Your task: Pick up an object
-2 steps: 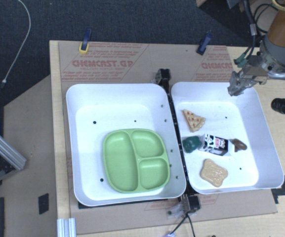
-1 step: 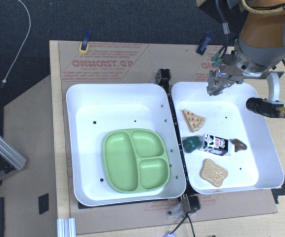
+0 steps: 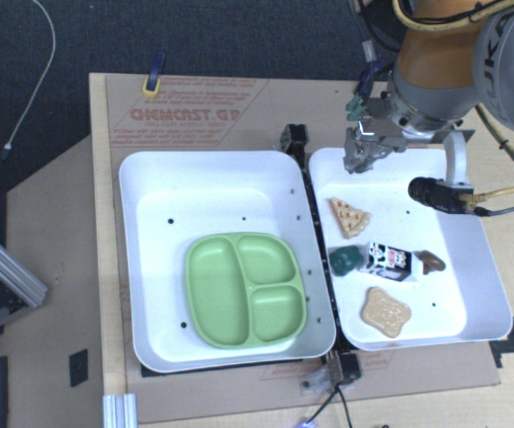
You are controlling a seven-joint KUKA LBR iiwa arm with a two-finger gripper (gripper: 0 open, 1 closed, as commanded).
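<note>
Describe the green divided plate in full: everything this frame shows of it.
The green plate is a pale green, rounded-square tray that looks like matte plastic, moulded into three compartments: one long one on the view's left, two smaller ones on the right. It lies flat, slightly rotated, on the floor of the left bin, toward its near side. Nothing sits in it, and the gripper is over the other bin.

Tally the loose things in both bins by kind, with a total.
Green divided plate: 1
Waffle-like wedge: 1
Toast slice: 1
Dark green lump: 1
Black-and-white carton: 1
Small brown piece: 1
Total: 6
</note>
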